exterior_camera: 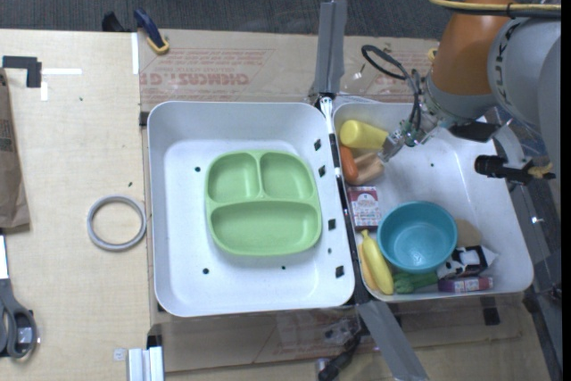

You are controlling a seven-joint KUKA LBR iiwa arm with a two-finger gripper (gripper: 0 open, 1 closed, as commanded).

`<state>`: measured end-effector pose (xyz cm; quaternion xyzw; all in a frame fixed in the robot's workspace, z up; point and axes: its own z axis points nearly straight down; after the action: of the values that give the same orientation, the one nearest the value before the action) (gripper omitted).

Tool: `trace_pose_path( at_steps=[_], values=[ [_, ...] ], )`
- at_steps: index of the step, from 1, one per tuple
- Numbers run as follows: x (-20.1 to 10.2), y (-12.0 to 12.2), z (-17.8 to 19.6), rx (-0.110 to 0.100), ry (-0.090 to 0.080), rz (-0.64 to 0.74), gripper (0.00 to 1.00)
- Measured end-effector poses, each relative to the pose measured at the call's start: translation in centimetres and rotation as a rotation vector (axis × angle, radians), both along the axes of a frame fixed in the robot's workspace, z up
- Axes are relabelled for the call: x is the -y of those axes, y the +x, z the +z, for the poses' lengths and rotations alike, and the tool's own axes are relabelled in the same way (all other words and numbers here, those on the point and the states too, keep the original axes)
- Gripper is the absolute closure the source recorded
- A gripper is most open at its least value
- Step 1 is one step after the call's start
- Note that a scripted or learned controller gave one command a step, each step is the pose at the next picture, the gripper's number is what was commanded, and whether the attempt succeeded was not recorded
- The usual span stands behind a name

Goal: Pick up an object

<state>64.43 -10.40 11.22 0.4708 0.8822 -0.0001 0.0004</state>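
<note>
My gripper (399, 138) reaches down into the right bin (468, 169) near its back left part. Its tip sits just right of a yellow bottle-shaped object (359, 134) and above an orange and tan toy (361, 163). Lower in the same bin lie a small pink carton (364, 207), a blue bowl (417, 234), a banana (375, 264), a green item (412, 283) and a black-and-white toy (466, 261). A green divided plate (262, 202) rests in the left bin (169, 227).
A metal divider post (329, 49) stands between the bins at the back. On the wooden bench to the left lie a grey ring (116, 221), a brown bag (11, 161) and scissors (16, 327). A blue clamp (152, 30) sits at the back.
</note>
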Motion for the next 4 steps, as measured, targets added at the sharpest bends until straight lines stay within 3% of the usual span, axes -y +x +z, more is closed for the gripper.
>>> trace_pose_path(
  at_steps=[1, 2, 3, 4],
  values=[
    [0.0, 0.0, 0.0, 0.0, 0.0, 0.0, 0.0],
    [-0.4, 1.5, -2.0, 0.0, 0.0, 0.249, 0.0],
    [-0.4, 1.6, -0.8, 0.003, 0.002, 0.246, 1.0],
    [5.8, -2.2, -1.6, 0.007, -0.004, 0.375, 1.0]
  ],
)
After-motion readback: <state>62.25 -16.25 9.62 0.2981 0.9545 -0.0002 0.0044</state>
